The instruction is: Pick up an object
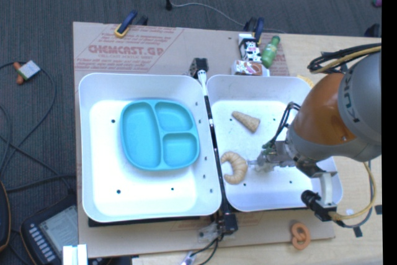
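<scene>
In the right bin (273, 87), a tan croissant (234, 167) lies near the left wall, towards the front. Farther back, a cone-shaped piece of bread (246, 121) rests on the bin floor. My gripper (263, 162) hangs low over the floor just right of the croissant, close to it. The grey arm with its orange band (322, 118) reaches in from the right and hides the right part of this bin.
The left bin (99, 195) holds a blue divided plate (160, 134). A green bottle (270, 51) and a small box (249, 62) stand behind the right bin. An orange ring (300, 234) lies on the bench at the front right. Cables trail across the floor on the left.
</scene>
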Action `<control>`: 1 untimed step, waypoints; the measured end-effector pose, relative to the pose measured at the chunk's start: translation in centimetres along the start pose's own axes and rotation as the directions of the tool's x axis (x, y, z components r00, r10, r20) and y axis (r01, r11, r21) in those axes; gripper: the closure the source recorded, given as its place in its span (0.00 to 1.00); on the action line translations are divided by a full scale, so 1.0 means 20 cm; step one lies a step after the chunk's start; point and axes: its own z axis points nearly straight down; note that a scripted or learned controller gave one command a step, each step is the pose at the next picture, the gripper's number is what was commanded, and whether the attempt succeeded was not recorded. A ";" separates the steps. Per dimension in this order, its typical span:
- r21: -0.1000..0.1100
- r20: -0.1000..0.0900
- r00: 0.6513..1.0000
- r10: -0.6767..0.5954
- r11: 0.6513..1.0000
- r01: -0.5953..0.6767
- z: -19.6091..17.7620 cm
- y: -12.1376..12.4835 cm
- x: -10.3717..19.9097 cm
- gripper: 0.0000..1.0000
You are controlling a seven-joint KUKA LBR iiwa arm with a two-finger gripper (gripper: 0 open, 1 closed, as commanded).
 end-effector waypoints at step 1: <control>0.012 -0.007 1.000 -0.005 1.000 0.006 -0.43 0.26 0.42 1.00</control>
